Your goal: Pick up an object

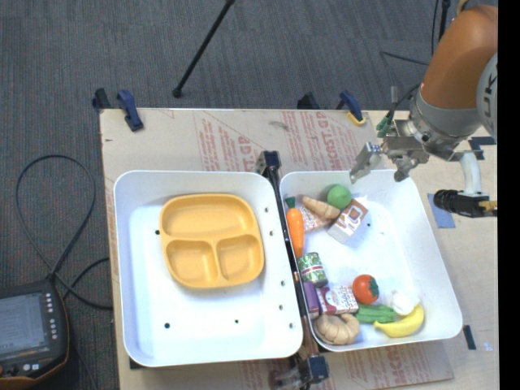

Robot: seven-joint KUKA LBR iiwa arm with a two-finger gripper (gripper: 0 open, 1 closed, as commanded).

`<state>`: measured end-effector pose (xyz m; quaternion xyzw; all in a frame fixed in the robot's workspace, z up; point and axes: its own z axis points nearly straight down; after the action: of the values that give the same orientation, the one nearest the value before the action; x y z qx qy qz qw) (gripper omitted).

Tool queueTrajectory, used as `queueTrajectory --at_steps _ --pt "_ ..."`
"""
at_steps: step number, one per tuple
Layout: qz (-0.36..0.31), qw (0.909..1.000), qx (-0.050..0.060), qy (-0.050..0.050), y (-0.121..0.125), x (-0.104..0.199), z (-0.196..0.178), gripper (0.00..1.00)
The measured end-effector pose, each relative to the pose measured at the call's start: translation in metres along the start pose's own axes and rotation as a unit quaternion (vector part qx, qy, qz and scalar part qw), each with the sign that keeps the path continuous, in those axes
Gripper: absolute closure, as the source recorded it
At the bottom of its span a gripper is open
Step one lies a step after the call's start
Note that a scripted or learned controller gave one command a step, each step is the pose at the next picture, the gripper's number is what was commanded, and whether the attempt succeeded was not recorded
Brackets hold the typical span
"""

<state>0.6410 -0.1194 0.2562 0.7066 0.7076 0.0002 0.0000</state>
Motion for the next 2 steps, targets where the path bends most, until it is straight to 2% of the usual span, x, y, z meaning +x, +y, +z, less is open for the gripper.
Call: queueTrajectory --at_steps 1,2 --pt "0.0 1.0 0.003 0.001 0.0 0.032 0.124 0.0" --pt "0.001 1.0 -0.005 -0.003 0.006 -0.049 0.154 0.0"
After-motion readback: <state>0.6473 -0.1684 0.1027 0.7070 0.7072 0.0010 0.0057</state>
